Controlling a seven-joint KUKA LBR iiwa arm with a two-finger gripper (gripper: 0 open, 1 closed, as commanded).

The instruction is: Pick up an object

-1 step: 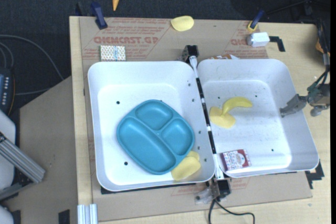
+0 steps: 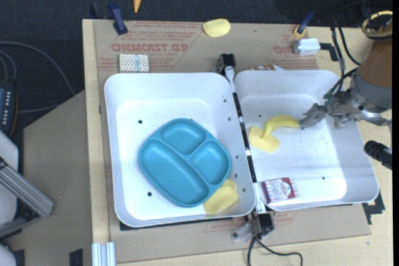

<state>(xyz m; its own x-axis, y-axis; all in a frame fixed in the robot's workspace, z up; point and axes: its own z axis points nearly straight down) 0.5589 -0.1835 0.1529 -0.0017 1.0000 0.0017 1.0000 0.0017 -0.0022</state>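
Observation:
In the right bin a curved yellow banana-like piece lies left of centre, with a rounder yellow lump touching its lower left end. A red and white packet rests at that bin's front left corner. My gripper reaches in from the right and sits low, its tip right beside the banana's right end. Whether it touches the banana cannot be told. The left bin holds a blue divided plate and a yellow piece at its front right edge.
On the board behind the bins lie a yellow lemon-like object, a small patterned packet, a blue clamp and a white block. A small carrot lies on the dark floor beyond. The black divider separates the bins.

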